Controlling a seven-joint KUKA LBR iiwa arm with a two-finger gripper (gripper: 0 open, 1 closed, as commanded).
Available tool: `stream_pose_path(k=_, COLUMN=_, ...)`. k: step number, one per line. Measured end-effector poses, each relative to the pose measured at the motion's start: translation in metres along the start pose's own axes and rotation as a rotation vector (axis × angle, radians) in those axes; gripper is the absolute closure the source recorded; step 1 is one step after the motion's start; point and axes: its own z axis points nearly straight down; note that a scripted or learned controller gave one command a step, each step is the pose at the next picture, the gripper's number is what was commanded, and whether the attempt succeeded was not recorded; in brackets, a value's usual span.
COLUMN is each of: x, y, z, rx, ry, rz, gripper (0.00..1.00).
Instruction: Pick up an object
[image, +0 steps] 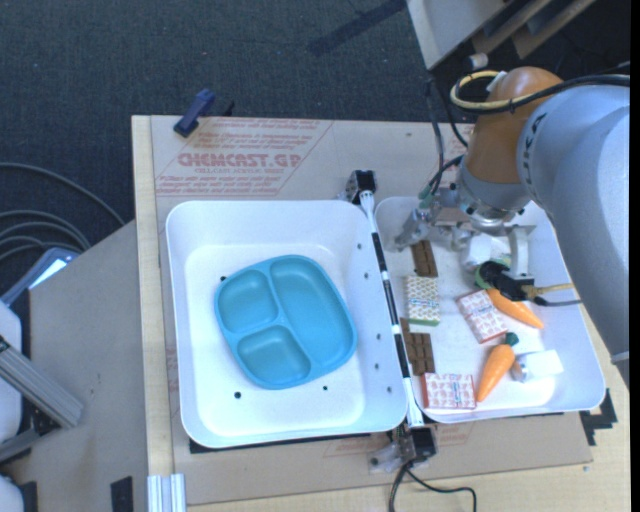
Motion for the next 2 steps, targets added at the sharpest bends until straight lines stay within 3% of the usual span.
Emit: stream_pose_path(k=2, x=-0.0015, y=0.0028, z=0.0, rx=-0.002, ry=-0.001, rz=0.0, gripper=0.0)
